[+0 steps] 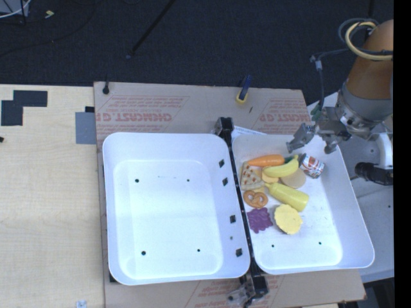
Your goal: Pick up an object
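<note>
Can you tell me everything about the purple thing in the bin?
The purple toy looks like a small plastic bunch of grapes, bumpy and dark violet. It lies flat on the floor of the right bin, near the divider between the two bins. A brown pretzel sits just above it in the picture, and a round yellow piece lies right beside it, about touching. The end effector is well away from it.

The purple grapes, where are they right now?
The purple grapes lie in the right bin, near its left wall, just below the pretzel and left of the round yellow piece.
</note>
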Tool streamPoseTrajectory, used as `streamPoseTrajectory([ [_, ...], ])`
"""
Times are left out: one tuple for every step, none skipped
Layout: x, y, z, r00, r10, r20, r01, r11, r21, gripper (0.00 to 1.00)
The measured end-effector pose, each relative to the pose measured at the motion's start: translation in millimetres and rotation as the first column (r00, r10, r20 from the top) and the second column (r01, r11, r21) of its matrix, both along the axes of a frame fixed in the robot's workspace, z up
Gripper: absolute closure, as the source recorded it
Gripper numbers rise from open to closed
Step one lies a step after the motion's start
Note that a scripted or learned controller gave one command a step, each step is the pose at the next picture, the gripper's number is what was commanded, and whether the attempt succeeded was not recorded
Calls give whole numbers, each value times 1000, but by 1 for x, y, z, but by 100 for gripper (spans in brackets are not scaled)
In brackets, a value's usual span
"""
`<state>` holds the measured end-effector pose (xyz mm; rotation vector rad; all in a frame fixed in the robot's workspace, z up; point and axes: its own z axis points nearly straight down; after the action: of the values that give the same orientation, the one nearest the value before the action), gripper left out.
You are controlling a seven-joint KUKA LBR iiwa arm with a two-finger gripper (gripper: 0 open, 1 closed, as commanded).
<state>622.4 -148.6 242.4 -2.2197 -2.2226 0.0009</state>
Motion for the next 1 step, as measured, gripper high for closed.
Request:
streamPoseTrajectory([
  [20,-17,-163,1000,0,-6,0,1000,1,0],
])
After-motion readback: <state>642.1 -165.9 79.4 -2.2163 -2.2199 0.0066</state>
